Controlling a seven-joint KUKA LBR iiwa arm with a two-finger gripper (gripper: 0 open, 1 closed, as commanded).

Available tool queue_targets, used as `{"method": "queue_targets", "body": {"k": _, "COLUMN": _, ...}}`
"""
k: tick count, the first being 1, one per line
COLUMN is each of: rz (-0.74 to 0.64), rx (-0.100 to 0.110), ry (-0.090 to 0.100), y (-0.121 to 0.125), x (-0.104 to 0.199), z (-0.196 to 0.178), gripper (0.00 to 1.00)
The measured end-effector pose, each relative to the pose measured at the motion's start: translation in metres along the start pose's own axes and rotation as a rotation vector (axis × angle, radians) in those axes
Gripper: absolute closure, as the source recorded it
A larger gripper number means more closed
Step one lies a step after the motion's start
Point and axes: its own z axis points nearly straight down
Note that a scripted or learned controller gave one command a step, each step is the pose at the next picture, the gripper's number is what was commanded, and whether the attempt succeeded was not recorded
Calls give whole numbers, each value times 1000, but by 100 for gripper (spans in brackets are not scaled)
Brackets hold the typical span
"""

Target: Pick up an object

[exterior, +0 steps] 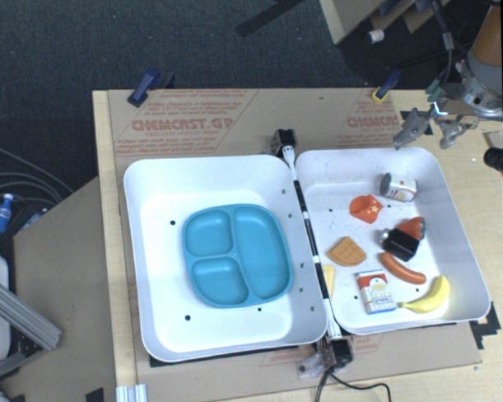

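Up at the far right of the desk (191, 107), your pincer (428, 126) hangs just beyond the back rim of the right bin (462, 230), with its fingers spread apart and nothing between them. You can see the grey wrist coming in from the right edge above it.

Every loose object sits in that right bin. Nearest the pincer you have a small grey-and-white can (398, 187) lying on its side near the back. Just left of it and a little closer to you lies a red piece (366, 208). Toward the middle, a black-and-red item (403, 238) rests just above a sausage (403, 269), and the two look to be touching. A tan cracker (346, 251) lies by the left wall. Along the front you have a small red-and-white box (375, 291) and, just right of it, a banana (429, 296) near the front right corner.

Your left bin (152, 191) carries a blue divided plate (236, 254) with three compartments, set about in its middle. Two blue clamps (144, 88) grip the far edge of the desk.
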Motion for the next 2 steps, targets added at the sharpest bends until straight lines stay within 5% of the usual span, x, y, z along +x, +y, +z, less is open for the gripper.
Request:
{"method": "queue_targets", "body": {"k": 1, "rz": -3, "rx": -19, "ry": -8, "y": -16, "x": 4, "z": 131, "gripper": 0}}
{"method": "queue_targets", "body": {"k": 2, "rz": 0, "rx": -4, "ry": -2, "y": -5, "x": 30, "z": 148, "gripper": 0}}
